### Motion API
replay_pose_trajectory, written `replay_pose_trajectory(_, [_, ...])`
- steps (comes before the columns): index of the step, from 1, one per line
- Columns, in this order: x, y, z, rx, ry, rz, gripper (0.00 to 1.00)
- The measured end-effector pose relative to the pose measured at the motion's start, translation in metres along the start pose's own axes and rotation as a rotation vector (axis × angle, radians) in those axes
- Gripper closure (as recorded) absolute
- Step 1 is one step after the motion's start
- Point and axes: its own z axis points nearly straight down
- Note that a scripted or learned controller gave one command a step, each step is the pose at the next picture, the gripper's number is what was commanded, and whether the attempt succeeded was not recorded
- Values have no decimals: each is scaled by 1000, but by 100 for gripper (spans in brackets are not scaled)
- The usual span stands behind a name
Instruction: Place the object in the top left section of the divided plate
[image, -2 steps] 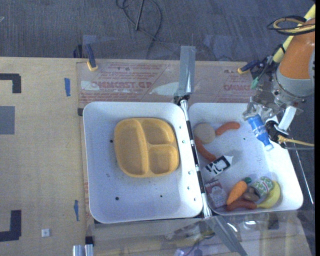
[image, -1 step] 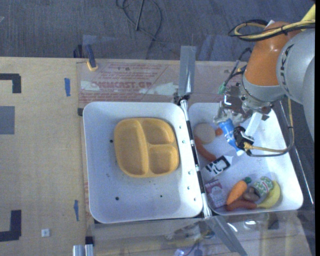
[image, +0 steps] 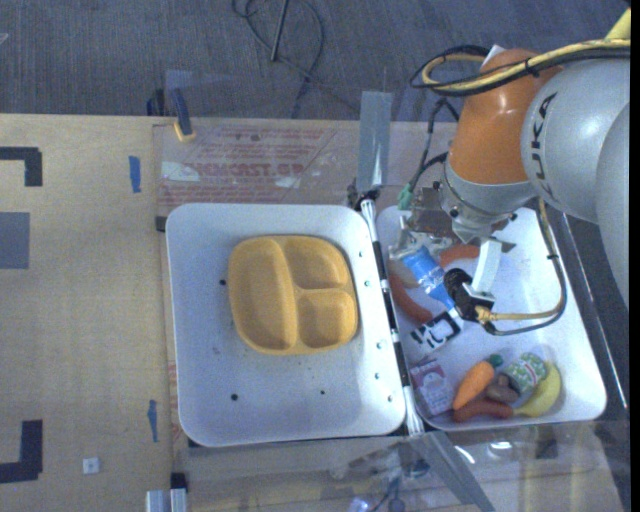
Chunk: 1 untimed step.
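A yellow divided plate (image: 291, 294) lies in the left bin (image: 200, 390), with one large section on its left and two smaller ones on its right. All three sections are bare. My gripper (image: 428, 262) is low over the back left of the right bin (image: 575, 330), to the right of the plate. Right under it lie a blue item (image: 426, 273) and a reddish-brown rounded item (image: 405, 292). The wrist hides how the gripper meets them.
At the front of the right bin lie a carrot (image: 474, 383), a brown sausage-like piece (image: 484, 409), a banana (image: 546, 393), a greenish packet (image: 522, 371) and a small red and white packet (image: 430, 386). A raised rim divides the two bins.
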Motion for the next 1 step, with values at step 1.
replay_pose_trajectory(1, [49, 8, 10, -3, -1, -109, 100])
